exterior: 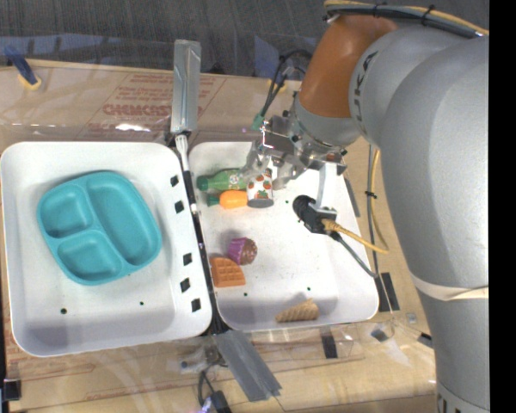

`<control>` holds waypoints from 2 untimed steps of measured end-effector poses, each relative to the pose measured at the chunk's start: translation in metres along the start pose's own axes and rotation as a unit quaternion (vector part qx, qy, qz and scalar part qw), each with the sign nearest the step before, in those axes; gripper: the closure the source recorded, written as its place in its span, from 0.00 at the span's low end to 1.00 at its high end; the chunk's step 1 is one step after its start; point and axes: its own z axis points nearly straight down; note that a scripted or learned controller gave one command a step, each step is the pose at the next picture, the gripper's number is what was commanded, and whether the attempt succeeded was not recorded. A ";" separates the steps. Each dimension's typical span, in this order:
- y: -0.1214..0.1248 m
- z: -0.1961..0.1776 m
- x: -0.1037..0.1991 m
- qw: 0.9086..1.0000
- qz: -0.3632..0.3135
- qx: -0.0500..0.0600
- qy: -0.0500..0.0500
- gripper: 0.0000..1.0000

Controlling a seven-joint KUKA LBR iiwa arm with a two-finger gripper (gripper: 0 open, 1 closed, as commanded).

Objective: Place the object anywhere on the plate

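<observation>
Behind the bins, cardboard (pixel 138 101) reads "CHEMCAS…"; gripper (pixel 262 177) state unclear above a bottle (pixel 222 180).

One fixed camera looks down aslant, seemingly close, on both bins (pixel 103 317).

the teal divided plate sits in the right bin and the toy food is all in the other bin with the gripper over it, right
Not quite: the camera view shows the teal plate in the left bin. The toy food, such as the waffle, lies in the right bin, with the gripper over it.
</observation>
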 end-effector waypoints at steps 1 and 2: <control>-0.047 -0.016 0.059 1.000 0.005 0.000 0.000 1.00; -0.067 0.035 0.137 1.000 0.026 0.003 -0.001 1.00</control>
